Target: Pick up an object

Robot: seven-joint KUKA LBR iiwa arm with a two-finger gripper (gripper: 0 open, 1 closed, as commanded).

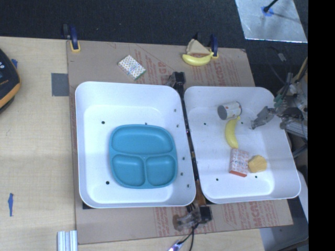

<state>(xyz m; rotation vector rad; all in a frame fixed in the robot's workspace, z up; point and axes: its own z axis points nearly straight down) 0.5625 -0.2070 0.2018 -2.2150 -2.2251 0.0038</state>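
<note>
A blue plastic divided tray [142, 156] lies in the left shallow white bin [86, 103], well to the left of the gripper [260, 120]. Up and left of the gripper, on the brown cardboard sheet [157, 61], rest a yellow banana-shaped toy [196, 59] and, farther left, a small patterned square packet [131, 66].

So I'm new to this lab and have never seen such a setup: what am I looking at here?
One camera fixed above a bench looks down at a slant. Two shallow white bins sit side by side. The left bin holds a blue divided plate. The right bin holds a banana, a small grey can, a little red and white box and a yellow lump. The robot arm's end effector reaches in from the right over that bin; nothing is visibly between its fingers. A second banana lies outside the bins.
</note>
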